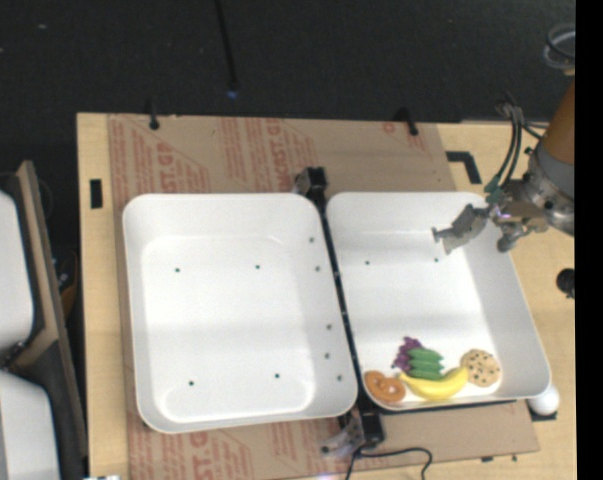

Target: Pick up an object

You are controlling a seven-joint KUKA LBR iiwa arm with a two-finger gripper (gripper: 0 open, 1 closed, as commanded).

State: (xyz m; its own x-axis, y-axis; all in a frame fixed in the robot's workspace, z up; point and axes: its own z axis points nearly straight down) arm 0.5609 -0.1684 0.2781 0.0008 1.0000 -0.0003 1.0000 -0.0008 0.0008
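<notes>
Two bins (231, 408) sit on the table (281, 153); the pincer (481, 226) hangs released over the right bin's far side, well apart from the banana (436, 386).

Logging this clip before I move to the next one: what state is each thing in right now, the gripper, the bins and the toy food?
gripper: over the right bin's far end, holding nothing.
right bin: holds all the toys, in its near corner.
banana: lying flat.
grapes: touching the banana.
green piece: on the banana.
cookie: at the banana's right tip.
orange slice: flat, left of the banana.
left bin: flat on the bench.
</notes>
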